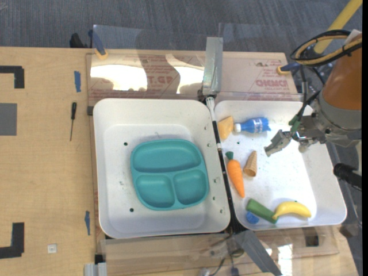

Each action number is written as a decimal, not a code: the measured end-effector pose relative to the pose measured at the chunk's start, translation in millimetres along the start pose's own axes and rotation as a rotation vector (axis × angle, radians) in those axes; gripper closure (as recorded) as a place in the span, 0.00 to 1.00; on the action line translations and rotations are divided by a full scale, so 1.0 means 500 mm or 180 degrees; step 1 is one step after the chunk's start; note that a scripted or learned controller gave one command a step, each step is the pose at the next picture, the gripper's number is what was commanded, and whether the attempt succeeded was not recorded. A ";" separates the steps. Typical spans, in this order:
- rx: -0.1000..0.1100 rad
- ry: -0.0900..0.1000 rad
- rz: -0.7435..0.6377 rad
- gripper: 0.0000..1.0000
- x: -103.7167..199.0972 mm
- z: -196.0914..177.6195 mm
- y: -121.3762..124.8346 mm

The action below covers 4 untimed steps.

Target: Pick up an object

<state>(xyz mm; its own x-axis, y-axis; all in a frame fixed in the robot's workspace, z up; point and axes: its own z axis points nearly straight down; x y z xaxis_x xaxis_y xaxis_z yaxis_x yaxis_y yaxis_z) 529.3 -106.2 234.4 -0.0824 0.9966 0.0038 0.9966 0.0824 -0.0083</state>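
Yellow plastic banana (293, 210) nearest camera, front of right white bin (322, 180). Gripper (286, 143) above bin's middle, fingers spread, holding nothing. Tan ice-cream cone (250, 163) lies nearest it, bin's centre-left: judge descend straight, straddle narrow axis, clear of orange carrot (235, 177).

Camera view: single fixed camera, mounted above the desk (40, 154), looking down at a slant. Range: moderate; both white bins fall within frame, left bin (109, 125) near centre, right bin (322, 194) toward the right edge. Grey floor (172, 4) runs along the top. Arm (345, 91) enters from the right.
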 end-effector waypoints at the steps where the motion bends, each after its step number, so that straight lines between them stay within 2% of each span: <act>1: 0.0008 -0.0003 0.0434 0.00 0.028 0.273 -0.070; 2: -0.0040 -0.0004 0.1407 0.00 0.015 0.294 -0.016; 3: -0.0042 -0.0003 0.1408 0.00 0.014 0.294 -0.016; 4: -0.0048 -0.0014 0.0680 0.00 -0.001 0.294 0.093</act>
<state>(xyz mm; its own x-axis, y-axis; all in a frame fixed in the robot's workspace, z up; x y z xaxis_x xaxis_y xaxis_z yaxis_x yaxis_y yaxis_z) 574.7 -102.5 87.3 0.1306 0.9914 -0.0007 0.9914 -0.1306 0.0065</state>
